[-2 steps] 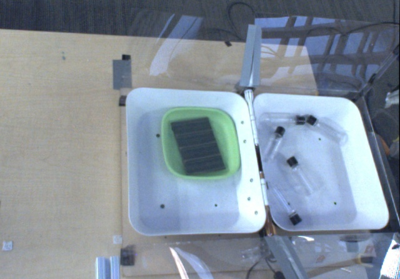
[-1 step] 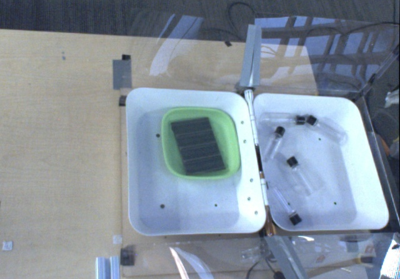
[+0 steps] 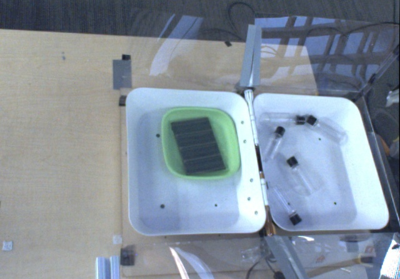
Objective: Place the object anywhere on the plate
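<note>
A green square plate point(image 3: 232, 144) sits in the left white bin point(image 3: 144, 209), towards its back. A dark ribbed rectangular block point(image 3: 197, 146) lies flat on the plate, about in its middle. In the right white bin point(image 3: 369, 196) lie several clear vials with black caps: one near the back point(image 3: 310, 121), one at the left point(image 3: 275, 138), one in the middle point(image 3: 295, 169) and one at the front point(image 3: 287, 209).
A grey metal post point(image 3: 250, 59) stands behind the seam between the bins. A small grey bracket point(image 3: 122, 73) is on the wooden bench behind the left bin. Cables and clear plastic sheeting lie behind and in front of the right bin.
</note>
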`<state>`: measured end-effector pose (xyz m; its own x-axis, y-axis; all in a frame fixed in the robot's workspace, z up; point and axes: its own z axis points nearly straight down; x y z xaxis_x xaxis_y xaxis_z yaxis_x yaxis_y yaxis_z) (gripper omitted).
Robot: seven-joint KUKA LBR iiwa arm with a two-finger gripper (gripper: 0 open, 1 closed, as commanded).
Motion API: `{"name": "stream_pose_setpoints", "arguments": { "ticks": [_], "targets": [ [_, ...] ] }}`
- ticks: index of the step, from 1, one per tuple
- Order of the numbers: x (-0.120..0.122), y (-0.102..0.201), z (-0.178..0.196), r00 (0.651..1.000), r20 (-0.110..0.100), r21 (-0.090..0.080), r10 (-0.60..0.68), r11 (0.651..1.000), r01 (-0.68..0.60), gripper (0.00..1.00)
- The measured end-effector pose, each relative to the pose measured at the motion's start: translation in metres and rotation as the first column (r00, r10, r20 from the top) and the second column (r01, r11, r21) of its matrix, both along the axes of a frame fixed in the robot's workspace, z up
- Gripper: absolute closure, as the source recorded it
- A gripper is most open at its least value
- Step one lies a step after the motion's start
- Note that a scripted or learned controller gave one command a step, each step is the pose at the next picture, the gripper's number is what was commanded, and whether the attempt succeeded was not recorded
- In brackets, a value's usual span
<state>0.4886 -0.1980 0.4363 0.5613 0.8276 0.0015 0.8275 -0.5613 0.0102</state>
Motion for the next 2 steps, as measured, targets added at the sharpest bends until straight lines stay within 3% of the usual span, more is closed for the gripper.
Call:
{"name": "stream_pose_setpoints", "arguments": {
  "ticks": [1, 2],
  "targets": [
    [0.0004, 0.006, -0.0002, 0.95, -0.002, -0.002, 0.314, 0.95, -0.314, 0.0],
    [0.0, 0.0004, 0.0005, 0.955, 0.0, -0.003, 0.298, 0.955, -0.298, 0.0]
  ]
}}
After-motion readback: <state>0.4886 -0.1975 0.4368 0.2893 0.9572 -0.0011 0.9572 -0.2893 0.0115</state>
